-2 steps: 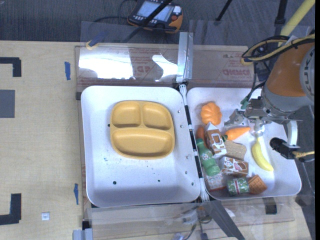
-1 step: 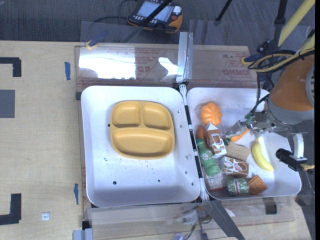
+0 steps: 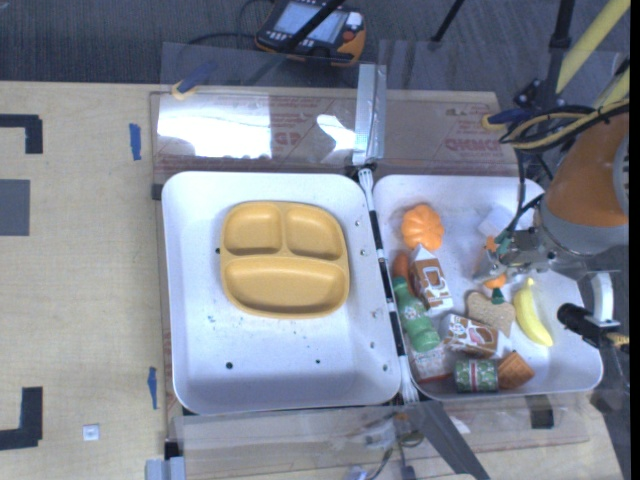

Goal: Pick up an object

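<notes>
at the near edge of the right bin point(image 3: 590, 368) small items crowd together: a green can point(image 3: 475, 374) on its side, an orange-brown cup point(image 3: 516, 369) just beside it, and a printed packet point(image 3: 473, 336) whose label is too small to read. a green bottle point(image 3: 415, 320) lies along the bin's left wall, its lower end lost among the packets. a smooth, curved yellow banana point(image 3: 533, 314) lies at the right of the pile, next to a brown, speckled toast slice point(image 3: 492, 313). above these stands a little carton point(image 3: 432, 280), white and brown, and farther back a rounded orange pumpkin point(image 3: 423, 226) sits apart on bare white plastic. the pincer point(image 3: 517, 253) hangs low over the bin just above the banana, a dark tangle of parts and wires; whether it is spread or closed cannot be told, and nothing is visibly held. the arm point(image 3: 588, 193) is cut off at the right. in the left bin point(image 3: 190, 298) lies a glossy yellow tray point(image 3: 285, 258) with three compartments. both bins rest on a pale wooden surface point(image 3: 75, 268).
</notes>
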Controlling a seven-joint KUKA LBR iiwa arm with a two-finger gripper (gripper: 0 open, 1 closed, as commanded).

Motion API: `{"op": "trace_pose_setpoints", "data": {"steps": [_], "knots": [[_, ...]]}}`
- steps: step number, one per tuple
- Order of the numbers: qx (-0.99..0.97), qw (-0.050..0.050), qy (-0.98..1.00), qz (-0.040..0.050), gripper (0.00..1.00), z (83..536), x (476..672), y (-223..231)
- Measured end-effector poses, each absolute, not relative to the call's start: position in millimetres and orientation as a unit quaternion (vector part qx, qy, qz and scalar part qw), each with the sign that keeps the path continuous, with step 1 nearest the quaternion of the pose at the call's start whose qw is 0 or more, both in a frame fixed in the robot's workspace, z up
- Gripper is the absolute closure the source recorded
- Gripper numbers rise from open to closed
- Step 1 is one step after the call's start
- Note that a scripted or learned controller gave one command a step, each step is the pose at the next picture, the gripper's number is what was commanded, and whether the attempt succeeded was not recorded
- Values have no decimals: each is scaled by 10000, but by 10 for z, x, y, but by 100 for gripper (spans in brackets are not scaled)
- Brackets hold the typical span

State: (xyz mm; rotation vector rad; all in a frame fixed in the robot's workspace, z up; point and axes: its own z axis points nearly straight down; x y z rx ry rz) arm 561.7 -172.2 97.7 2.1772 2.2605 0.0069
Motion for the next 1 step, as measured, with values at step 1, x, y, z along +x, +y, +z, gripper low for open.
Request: {"op": "trace_pose_setpoints", "data": {"steps": [1], "knots": [[7048, 8, 7094, 2, 100, 2074, 6319, -1257]]}}
